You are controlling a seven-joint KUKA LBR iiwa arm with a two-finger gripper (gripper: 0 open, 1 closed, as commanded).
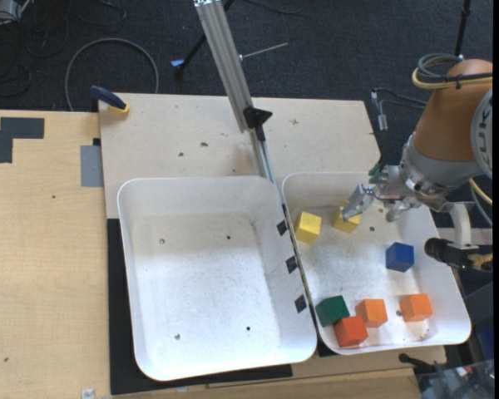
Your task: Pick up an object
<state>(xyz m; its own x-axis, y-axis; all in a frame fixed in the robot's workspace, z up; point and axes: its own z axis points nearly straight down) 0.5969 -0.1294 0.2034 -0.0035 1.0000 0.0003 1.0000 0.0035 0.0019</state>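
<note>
My gripper (376, 205) hangs over the back of the right bin (449, 332), its fingers spread apart with nothing between them. A small yellow block (347, 221) lies just under and beside the left fingertip (358, 199); it is not between the fingers. A second yellow cube (308, 225) rests to the left, near the bin's inner wall. A blue cube (400, 257) sits below the gripper. Along the front lie a green cube (332, 310), a red cube (351, 331) and two orange cubes (372, 312) (415, 307).
The left bin (208, 273) sits beside the right one, with black clips (291, 263) on the shared wall. A slanted aluminium bar (231, 69) rises behind the bins. The arm's orange band (453, 115) and cables stand at the right.
</note>
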